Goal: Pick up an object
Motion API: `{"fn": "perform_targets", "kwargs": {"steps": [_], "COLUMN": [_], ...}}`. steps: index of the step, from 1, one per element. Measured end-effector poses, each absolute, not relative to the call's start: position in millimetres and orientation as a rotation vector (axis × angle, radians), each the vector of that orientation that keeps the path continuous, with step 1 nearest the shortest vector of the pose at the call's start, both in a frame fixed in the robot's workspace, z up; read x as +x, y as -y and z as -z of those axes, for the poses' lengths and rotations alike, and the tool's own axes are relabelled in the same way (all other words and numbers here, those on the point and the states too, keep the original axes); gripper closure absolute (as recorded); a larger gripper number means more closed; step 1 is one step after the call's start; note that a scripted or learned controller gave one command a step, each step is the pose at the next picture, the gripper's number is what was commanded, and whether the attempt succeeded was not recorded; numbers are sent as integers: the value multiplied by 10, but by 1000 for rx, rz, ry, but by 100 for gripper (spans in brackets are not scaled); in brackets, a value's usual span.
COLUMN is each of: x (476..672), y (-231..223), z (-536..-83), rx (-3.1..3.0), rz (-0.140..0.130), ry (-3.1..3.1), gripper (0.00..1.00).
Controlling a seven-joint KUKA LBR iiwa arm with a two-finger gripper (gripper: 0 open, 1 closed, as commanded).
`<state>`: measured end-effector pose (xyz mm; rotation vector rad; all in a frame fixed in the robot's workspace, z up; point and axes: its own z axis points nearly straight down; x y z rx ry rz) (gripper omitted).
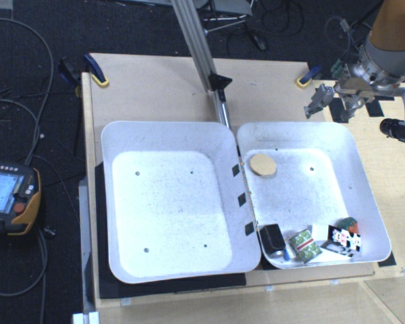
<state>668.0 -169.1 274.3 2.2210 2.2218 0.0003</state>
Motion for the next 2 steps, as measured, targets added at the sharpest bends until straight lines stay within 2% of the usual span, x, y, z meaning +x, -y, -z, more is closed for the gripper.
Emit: {"fn": "perform_targets", "kwargs": {"steps": [1,2], "x": [6682,5862], "y": [1690,1834], "z": [-2846,-1007], "rx": [2220,2228], "rz": [-1,7], "ry": [-2222,-2224], "gripper": [100,100]}}
